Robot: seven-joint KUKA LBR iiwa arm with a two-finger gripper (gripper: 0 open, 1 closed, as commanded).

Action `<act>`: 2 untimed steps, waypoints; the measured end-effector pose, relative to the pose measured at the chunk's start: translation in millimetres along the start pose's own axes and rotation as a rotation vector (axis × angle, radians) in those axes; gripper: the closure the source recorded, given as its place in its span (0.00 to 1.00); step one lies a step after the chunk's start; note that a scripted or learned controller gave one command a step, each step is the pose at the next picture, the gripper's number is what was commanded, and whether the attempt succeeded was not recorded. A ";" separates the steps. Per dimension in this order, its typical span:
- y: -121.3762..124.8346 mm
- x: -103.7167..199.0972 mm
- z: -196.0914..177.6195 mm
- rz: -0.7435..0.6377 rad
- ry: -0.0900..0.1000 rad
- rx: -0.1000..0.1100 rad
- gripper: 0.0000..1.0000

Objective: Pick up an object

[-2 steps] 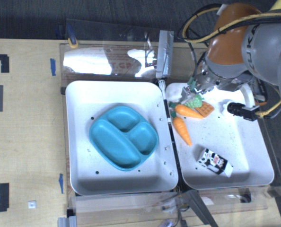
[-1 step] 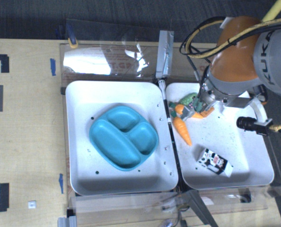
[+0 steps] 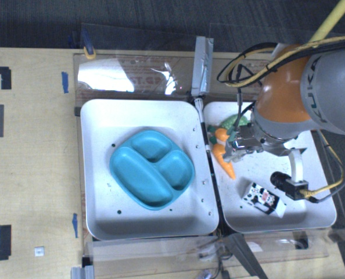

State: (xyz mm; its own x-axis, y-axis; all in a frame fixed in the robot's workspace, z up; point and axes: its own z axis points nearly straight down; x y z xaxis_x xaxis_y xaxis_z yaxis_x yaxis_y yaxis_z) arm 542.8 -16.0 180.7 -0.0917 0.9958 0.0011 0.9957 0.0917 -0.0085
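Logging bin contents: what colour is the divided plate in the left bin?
Turquoise blue; the divided plate shows plainly in the camera view.

Matt white plastic on both bins (image 3: 103, 214), faintly speckled, with soft sheen along the rims. The blue tray (image 3: 152, 168) looks like smooth plastic, satin rather than shiny. The carrot (image 3: 223, 158) is glossy orange plastic with a green top. The small box (image 3: 264, 199) looks like printed card or plastic, cannot tell which. The bench (image 3: 27, 173) is pale wood-grain board, matt. Behind the bins, a clear sheet (image 3: 132, 77) glares brightly. The arm (image 3: 312, 92) shows smooth grey casing and a glossy orange band; the gripper (image 3: 236, 141) looks like bare metal.
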 end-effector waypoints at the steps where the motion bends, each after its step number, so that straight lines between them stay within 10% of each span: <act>1: -67.5 -41.7 -0.2 -0.368 0.000 -0.002 1.00; 2: 10.2 2.9 -1.2 -0.699 -0.004 -0.008 1.00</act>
State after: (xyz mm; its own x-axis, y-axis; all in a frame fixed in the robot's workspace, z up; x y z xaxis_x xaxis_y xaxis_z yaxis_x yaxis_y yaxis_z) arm 552.7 -12.2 181.8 -0.7110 0.7032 -0.0002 0.7032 0.7110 0.0007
